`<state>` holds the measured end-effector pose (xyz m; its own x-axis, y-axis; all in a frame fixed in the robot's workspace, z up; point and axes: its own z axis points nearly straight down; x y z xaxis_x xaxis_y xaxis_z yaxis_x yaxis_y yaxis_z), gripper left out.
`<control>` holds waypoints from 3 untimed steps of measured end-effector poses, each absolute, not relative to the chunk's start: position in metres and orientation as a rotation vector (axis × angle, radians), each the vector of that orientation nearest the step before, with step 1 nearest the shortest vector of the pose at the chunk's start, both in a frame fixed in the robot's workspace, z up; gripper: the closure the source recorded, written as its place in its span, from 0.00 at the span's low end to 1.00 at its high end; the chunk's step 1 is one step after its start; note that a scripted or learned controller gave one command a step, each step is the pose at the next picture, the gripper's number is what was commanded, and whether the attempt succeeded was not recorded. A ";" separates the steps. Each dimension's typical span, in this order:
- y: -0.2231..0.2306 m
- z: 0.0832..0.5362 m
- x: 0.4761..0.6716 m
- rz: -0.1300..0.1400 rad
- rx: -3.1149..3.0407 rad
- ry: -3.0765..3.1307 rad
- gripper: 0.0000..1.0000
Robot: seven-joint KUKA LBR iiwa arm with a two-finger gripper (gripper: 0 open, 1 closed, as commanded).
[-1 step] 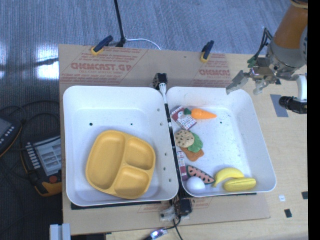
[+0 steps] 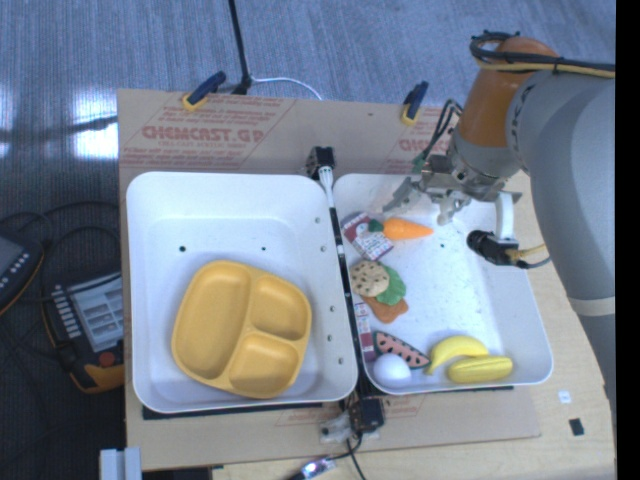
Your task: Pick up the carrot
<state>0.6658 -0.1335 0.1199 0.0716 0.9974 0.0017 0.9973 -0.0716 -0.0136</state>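
We take the right-hand shallow white bin (image 2: 520,313) as our landmark. The small orange plastic carrot with a green top (image 2: 405,230) lies flat on that bin's floor, near its far left corner, just beside a red-and-white packet (image 2: 358,234). The metal two-finger claw (image 2: 432,200) hangs just above the bin's far rim, close over the carrot's pointed end, and its fingers look spread apart with nothing between them; we see no contact with the carrot. So we judge the pick not yet made: the approach is nearly there, while descent, closing and lifting are all left. Nearer the bin's front edge sit a yellow plastic banana (image 2: 468,358), a white egg (image 2: 391,370) and a watermelon slice (image 2: 398,347), well apart from the carrot.
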 end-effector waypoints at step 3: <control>-0.058 0.221 0.629 -0.008 -2.187 -2.265 1.00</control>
